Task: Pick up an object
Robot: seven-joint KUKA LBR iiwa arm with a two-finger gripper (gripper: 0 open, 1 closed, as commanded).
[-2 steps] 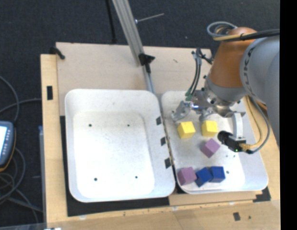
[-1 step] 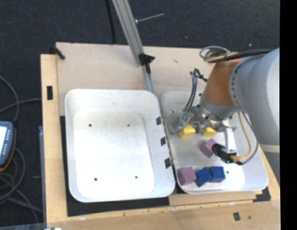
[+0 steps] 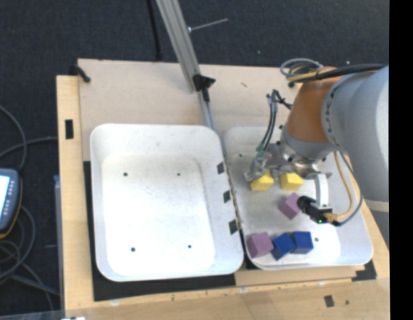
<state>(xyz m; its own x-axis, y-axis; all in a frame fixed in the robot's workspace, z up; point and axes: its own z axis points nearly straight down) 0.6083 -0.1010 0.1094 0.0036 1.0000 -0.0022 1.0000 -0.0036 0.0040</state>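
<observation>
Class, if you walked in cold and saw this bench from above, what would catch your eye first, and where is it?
First, the big grey arm with its orange band, reaching in from the right over the right bin. Its end effector hangs low among two yellow blocks, with purple blocks and blue blocks near the bin's front edge. The left bin sits alongside.

I see my arm (image 3: 339,122) reaching into the right bin (image 3: 241,145), gripper (image 3: 276,172) low over two yellow blocks (image 3: 261,183), one just left of it and one just right. A purple block (image 3: 289,207) lies nearby; another purple block (image 3: 259,244) touches two blue blocks (image 3: 291,243) by the front rim. The left bin (image 3: 159,199) sits alongside on the counter (image 3: 139,92).
</observation>
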